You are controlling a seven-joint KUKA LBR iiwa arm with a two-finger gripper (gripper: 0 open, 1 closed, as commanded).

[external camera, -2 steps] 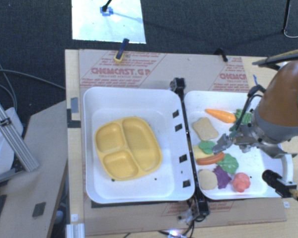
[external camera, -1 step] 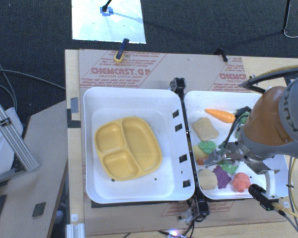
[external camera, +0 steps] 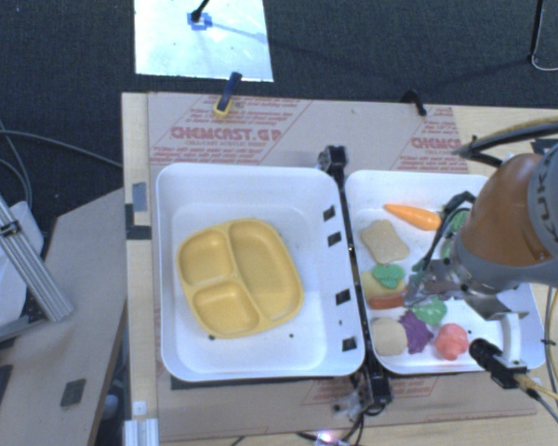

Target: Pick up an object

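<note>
Low over the right bin (external camera: 521, 360), the claw (external camera: 420, 288) sits among the toy foods; whether it is spread or closed I cannot tell, and nothing can be seen held. A green piece (external camera: 387, 274) lies just to its left, a red strip (external camera: 384, 300) below that, a purple piece (external camera: 415, 331) just beneath. The carrot (external camera: 413, 216) lies farther up, long axis across the bin. The yellow tray (external camera: 239, 275) rests in the left bin (external camera: 191, 193). Nearest target, I judge, is the green piece.
</note>
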